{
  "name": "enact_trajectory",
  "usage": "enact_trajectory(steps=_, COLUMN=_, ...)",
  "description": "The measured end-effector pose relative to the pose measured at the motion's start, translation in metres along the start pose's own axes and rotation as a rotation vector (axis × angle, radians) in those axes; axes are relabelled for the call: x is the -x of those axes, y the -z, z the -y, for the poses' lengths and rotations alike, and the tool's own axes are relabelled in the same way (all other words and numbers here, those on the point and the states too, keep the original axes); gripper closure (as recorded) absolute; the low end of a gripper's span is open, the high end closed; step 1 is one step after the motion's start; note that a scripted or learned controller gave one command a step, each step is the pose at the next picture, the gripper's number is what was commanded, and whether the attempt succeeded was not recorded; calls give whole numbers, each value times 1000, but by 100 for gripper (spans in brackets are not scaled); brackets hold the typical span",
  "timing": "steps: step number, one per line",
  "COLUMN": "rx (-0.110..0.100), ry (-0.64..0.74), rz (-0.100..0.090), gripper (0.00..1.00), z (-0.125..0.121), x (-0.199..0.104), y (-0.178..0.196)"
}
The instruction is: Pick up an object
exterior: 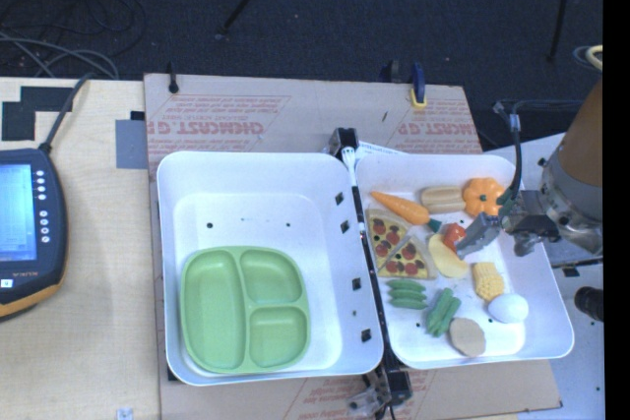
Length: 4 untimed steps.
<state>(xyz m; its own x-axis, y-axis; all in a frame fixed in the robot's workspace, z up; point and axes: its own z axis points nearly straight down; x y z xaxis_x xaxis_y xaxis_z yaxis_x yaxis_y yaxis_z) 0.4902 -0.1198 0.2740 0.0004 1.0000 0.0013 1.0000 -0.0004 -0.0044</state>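
**A:** Where are the things to pick?

**B:** All in the right bin (551, 349). The carrot (399, 207) lies near its upper left, long axis slanting across the bin, thick end toward the lower right and tip toward the upper left. Just below it are two pizza slices (394, 246), side by side. To the carrot's right a tan bread roll (441, 199) lies roughly level, and an orange pumpkin (482, 196) sits touching its right end.

**A:** And lower down?

**B:** A green pea pod (406, 294) lies with its long axis left to right. A darker green vegetable (443, 310) runs on a diagonal, upper right to lower left. A tan oval piece (468, 337) is at the front edge, a white egg (508, 308) just right of it, and a yellow corn cob (487, 280) stands lengthwise above the egg. A pale yellow piece (445, 259) and a small red item (453, 235) sit mid-bin.

**A:** The gripper?

**B:** The gripper (480, 236) is low over the bin's middle, reaching in from the right, just beside the red item and the yellow piece. I cannot tell if its jaws are parted or closed, or whether anything is between them.

**A:** The other bin?

**B:** The left bin (197, 182) holds a green divided tray (244, 310).
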Motion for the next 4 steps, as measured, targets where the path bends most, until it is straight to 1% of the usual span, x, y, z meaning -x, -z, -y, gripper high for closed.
enact_trajectory(steps=1, rx=7, ry=0, rz=2, gripper=0, z=-8, x=12, y=-171)
enact_trajectory(steps=2, rx=0, ry=1, rz=-1, gripper=0, z=15, x=-18, y=-187)
enact_trajectory(steps=3, rx=1, ry=-3, rz=0, gripper=0, z=14, x=-18, y=-187)
enact_trajectory(steps=4, rx=14, ry=-3, rz=8, gripper=0, z=-27, x=49, y=-85)
